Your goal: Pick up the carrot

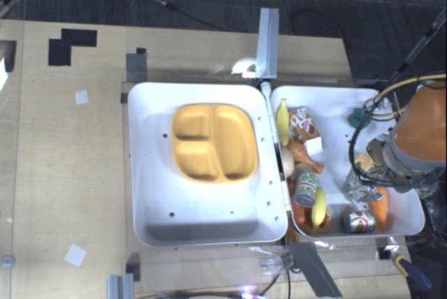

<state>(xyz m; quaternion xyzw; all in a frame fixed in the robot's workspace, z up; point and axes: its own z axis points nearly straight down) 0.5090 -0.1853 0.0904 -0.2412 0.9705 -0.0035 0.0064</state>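
Far to the left of the end effector [363,187]: bare tabletop [63,165], then the left bin [140,151] holding a yellow divided plate [213,142], well apart from the work and likely kept clear of it.

Closer in, along the left wall of the right bin [335,91], well left of the end effector: a banana [282,121] standing lengthwise against the wall, a red-and-white snack packet [302,124] touching it, and below those a green-labelled can [305,187] with a second banana [319,207] beside it. Packed tight here, which leaves the right half of the bin roomier for a descent.

Just below the end effector: a small can on its side [358,222], close enough to be nudged.

Just to the right of and slightly below the end effector: the carrot [379,205], orange, lying roughly lengthwise toward the bin's near wall, partly covered by the wrist hardware. Looks like touching or nearly so, but cannot tell whether beside the carrot or around it.

Opening of the end effector: cannot tell, hidden under cables and the wrist. No grasp to be claimed.

Above and right: the orange band of the arm [424,124], leaning in over the bin's right edge, presumably to come down on the carrot from above. Judged as the approach or closing step, lift not yet done.
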